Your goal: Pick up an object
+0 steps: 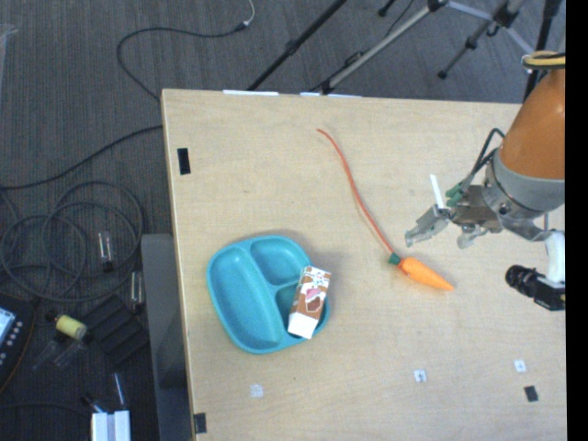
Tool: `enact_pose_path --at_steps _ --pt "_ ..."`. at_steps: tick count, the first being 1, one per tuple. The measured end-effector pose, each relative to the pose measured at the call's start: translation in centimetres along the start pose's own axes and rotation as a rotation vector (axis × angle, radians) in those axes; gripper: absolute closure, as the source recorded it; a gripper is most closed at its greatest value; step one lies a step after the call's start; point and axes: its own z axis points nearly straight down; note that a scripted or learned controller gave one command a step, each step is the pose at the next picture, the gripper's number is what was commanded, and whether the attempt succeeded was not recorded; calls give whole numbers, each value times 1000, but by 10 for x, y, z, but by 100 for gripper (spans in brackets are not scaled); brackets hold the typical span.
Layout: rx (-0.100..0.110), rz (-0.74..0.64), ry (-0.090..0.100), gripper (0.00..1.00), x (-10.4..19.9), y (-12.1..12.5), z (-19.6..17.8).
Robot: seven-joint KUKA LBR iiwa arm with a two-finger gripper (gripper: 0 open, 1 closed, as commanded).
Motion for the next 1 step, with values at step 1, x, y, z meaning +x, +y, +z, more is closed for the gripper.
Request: enact_pose_path --at_steps 1 --pt "-2 425 -5 0 -42 -38 -81"
